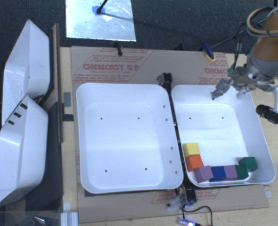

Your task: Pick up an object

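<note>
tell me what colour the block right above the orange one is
Yellow block, directly above the orange block in the right bin; camera view.

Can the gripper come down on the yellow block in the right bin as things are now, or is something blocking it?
Probably yes. The gripper hangs over the far edge of the right bin, and bare floor lies between it and the yellow block. The block's top is uncovered; only the orange block touches its near side.

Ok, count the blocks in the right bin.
6, clustered at the near edge of the right bin: yellow block, orange block, purple block, blue block, lilac block, green block. Others may hide behind them.
</note>
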### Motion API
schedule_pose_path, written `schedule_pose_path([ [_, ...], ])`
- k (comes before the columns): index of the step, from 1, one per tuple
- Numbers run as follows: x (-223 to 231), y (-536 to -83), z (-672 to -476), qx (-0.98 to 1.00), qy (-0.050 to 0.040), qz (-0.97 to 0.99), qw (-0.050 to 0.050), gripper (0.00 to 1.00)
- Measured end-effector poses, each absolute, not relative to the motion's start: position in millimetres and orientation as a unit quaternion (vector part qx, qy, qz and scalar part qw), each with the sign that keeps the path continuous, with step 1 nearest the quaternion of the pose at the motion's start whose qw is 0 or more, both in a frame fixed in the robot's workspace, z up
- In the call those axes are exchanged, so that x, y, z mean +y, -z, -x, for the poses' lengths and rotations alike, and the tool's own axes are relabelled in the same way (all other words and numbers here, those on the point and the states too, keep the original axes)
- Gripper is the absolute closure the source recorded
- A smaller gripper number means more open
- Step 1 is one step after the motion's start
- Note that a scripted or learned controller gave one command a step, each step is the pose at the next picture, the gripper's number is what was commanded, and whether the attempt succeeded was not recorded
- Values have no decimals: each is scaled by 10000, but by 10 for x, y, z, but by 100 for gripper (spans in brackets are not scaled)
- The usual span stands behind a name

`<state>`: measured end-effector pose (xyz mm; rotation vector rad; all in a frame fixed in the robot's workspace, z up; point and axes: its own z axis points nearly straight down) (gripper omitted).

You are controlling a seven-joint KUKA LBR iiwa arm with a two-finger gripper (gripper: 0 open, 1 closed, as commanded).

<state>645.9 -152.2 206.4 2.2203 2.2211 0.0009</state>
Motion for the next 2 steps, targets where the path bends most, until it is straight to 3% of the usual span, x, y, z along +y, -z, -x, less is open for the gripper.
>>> schedule_pose_path([
  [1, -1224, -807, -6277, 7078, 25, -7064, -39, 0],
  [2, -1242, -977, -6309, 7073, -8, -7070, 11, 100],
])
